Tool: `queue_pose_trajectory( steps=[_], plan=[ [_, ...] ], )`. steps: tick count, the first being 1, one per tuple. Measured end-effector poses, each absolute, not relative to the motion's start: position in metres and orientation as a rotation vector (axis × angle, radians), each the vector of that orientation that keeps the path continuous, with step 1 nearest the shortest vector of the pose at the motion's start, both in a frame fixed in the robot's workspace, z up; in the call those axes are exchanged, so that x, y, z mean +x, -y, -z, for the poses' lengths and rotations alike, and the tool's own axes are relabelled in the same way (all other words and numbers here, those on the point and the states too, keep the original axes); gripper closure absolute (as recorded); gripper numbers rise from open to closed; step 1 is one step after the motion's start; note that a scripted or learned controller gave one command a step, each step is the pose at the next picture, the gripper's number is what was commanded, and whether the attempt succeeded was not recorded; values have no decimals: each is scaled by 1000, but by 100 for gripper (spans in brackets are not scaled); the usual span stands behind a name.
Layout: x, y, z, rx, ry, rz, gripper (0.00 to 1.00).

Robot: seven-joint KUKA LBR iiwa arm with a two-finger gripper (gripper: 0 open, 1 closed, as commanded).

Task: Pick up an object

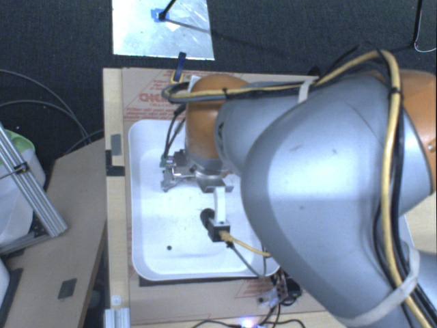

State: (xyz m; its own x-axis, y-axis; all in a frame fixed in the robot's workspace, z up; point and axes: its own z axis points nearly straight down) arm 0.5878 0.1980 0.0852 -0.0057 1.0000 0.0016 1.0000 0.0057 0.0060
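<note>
White bin floor gives you open room at 6 and 9 o'clock of the gripper, up to the left rim. A small dark speck lies at 6 o'clock, well apart. You cannot tell the pincer's state. The grey arm covers the bin's right edge.

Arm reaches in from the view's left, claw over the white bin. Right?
Not quite: the camera view shows the arm reaching in from the right, not the left. The claw is over the white bin.
</note>
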Motion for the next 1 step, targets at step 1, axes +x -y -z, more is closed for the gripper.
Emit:
queue_pose_trajectory(
  steps=[1],
  plan=[
    [601, -107, -85, 2227, -2212, 2, 0]
  ],
)
